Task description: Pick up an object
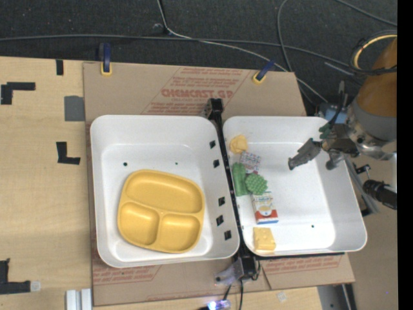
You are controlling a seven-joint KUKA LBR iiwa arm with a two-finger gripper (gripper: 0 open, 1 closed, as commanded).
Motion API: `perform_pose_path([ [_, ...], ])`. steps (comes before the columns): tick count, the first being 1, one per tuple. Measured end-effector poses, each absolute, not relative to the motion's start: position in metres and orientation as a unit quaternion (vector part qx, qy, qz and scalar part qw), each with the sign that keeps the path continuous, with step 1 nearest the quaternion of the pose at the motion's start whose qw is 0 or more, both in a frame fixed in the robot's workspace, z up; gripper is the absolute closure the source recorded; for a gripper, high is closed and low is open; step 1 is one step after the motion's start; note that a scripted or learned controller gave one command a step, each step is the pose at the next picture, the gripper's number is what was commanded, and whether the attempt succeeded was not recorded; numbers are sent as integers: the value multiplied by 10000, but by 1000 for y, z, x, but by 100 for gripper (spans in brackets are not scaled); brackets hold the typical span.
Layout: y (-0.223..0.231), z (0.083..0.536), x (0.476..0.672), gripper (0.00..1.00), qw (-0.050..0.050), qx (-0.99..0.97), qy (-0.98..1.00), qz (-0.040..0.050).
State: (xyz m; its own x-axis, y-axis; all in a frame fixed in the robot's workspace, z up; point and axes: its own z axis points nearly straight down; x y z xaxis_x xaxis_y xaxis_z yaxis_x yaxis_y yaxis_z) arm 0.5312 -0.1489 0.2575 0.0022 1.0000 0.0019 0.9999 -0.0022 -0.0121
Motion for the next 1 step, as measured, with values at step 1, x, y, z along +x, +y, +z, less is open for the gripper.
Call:
perform_pose_path([
  [1,-149,263,533,0,5,-7067,-7075,5],
])
